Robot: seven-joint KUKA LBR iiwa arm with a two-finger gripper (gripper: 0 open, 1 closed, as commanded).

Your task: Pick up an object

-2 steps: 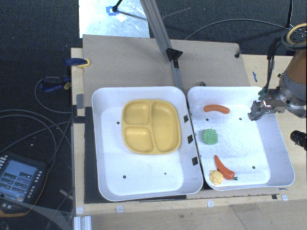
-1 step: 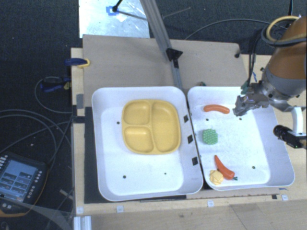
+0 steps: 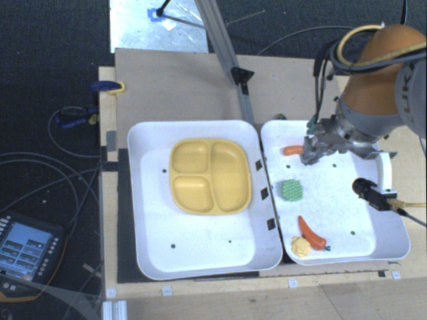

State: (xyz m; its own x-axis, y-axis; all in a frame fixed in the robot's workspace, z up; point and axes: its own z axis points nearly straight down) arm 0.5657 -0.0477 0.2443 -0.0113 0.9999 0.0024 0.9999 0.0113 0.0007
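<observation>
White plastic is what I read nearest me: two shallow bins side by side on a tan bench (image 3: 167, 85), the left bin (image 3: 153, 245) and the right bin (image 3: 387, 245), both glossy with rounded corners. At the near edge of the right bin I see a pale yellow lumpy toy (image 3: 301, 247), and touching it a slim orange-red carrot-shaped piece (image 3: 311, 233) lying at a slant. A little farther in sits a green knobbly round piece (image 3: 291, 191), rough in texture, close to the wall the bins share. In the left bin rests a yellow divided plate (image 3: 210, 177), smooth, with three compartments and rounded corners.

Farther still, near the back of the right bin, lies a small orange sausage-shaped piece (image 3: 292, 151), lengthwise across the bin. My gripper (image 3: 311, 153) is right beside it, on its right end, seemingly touching or all but touching; I can't make out from this view how far the fingers are spread, nor whether anything is between them. The arm (image 3: 380, 79) comes in from the right, its grey wrist bent downward over the bin's back half, the broad orange band above it, dark cables looping round. Beyond, a grey metal pole (image 3: 220, 32) slants across the bench.
</observation>
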